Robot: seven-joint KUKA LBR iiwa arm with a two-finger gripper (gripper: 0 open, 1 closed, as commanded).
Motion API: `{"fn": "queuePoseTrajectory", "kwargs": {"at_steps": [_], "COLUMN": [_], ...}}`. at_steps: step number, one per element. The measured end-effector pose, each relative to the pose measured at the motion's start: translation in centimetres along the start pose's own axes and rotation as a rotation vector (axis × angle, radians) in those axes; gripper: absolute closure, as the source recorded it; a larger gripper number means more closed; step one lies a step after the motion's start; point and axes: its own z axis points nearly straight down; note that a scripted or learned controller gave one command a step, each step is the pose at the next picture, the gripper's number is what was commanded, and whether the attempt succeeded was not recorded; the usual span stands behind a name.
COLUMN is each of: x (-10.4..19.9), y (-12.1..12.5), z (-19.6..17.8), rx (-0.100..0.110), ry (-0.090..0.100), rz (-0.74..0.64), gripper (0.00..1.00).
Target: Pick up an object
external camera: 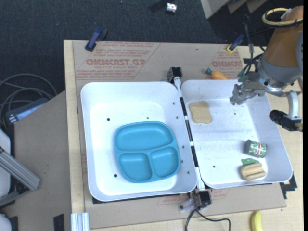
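A robotics laboratory: a grey arm with an orange band reaches from the right of the frame over two white bins set side by side on a board stamped with a plastics brand. Loose cables coil on dark carpet at the left, beside aluminium framing at lower left. Toy food lies in the right bin.

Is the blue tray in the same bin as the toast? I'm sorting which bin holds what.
No. The blue tray lies in the left bin, while the toast lies in the right bin.
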Motion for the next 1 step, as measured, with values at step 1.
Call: {"fn": "queuePoseTrajectory", "kwargs": {"at_steps": [1], "x": [6.11], "y": [-3.25], "z": [-1.57], "rx": [0.005], "ry": [0.003], "rz": [-0.002], "gripper": [1.00]}}
